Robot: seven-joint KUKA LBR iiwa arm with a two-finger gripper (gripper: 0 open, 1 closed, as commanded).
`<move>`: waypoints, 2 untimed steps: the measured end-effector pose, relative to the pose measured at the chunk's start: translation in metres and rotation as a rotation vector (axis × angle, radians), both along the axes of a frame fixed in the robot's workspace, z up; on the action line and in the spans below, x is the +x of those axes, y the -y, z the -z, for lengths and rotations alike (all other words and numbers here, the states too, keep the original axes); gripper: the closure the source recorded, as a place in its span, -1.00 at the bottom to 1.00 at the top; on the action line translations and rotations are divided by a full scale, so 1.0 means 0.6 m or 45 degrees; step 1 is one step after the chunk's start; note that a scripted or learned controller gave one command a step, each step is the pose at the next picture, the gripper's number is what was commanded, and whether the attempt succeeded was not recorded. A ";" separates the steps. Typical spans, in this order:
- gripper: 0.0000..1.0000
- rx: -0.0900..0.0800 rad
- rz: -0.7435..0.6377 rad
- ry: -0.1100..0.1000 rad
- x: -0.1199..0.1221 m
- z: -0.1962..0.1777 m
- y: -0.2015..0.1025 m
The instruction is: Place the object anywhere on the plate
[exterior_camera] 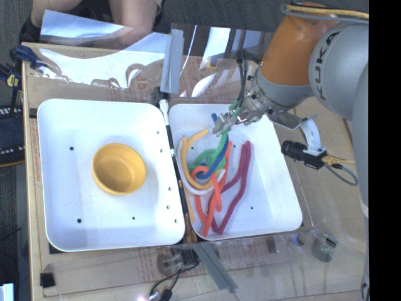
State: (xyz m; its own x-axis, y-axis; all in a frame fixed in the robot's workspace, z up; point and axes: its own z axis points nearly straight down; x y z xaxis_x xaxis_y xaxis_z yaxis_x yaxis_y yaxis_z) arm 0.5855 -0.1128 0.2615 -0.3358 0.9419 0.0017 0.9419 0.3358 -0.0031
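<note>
2 fingers of our gripper point(220, 128) we cannot read as spread or closed; they hover at the green rope point(216, 152), topmost in a tangle filling the right bin point(285, 193). Our target, the yellow plate point(119, 168), waits in the left bin point(62, 124).

Pretty bright, even overhead light, so both white bins point(100, 231) nearly blow out. Glare streaks on the clear panel point(207, 49) just behind the gripper point(227, 123) (which looks slightly soft). Shadows are faint.
</note>
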 end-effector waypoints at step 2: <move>1.00 -0.004 -0.027 -0.007 0.008 0.074 -0.201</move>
